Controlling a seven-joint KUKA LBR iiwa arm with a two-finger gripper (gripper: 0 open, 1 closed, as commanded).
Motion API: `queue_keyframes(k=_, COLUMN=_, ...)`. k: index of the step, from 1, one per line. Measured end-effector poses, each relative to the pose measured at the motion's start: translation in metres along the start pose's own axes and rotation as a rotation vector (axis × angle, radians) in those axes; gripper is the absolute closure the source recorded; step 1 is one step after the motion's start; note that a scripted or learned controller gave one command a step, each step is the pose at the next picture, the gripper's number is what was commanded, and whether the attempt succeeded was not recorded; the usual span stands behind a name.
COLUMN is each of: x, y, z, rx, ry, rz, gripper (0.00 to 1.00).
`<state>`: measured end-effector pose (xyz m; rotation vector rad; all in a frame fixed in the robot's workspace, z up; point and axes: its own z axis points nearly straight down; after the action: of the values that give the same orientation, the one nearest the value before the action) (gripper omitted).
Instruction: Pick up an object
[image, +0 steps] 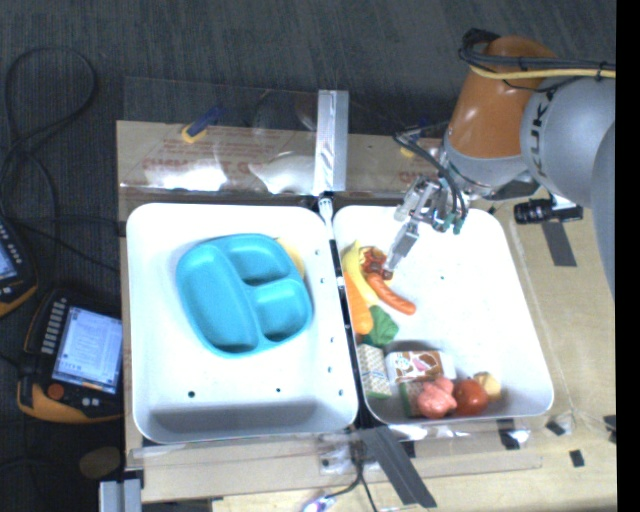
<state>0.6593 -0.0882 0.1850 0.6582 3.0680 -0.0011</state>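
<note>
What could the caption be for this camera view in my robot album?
Robot gripper reaches toward toy food in the right bin, beside a blue tray in the left bin.

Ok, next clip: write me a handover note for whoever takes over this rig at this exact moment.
Gripper: down in the right bin, fingertips at the toy hot dog near the bin's left wall. Whether it grips anything cannot be told from this view.
Things: the banana, carrot and green piece lie beside the hot dog. A small box, pink toy and red toy sit at the front of the bin. The blue divided tray lies in the left bin.
Done: the arm has reached the pile.
Left: close on one object, lift it clear, confirm it is held.
</note>
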Motion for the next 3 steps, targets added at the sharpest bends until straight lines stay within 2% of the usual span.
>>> queue_keyframes(k=1, x=0.068, y=0.075, z=0.001, rx=0.003, ry=0.003, rz=0.507, gripper=0.0)
queue_keyframes(k=2, x=0.062, y=0.004, z=0.001, rx=0.003, ry=0.002, rz=0.625, gripper=0.0)
queue_keyframes(k=3, x=0.054, y=0.006, z=0.002, rx=0.003, ry=0.004, rz=0.688, gripper=0.0)
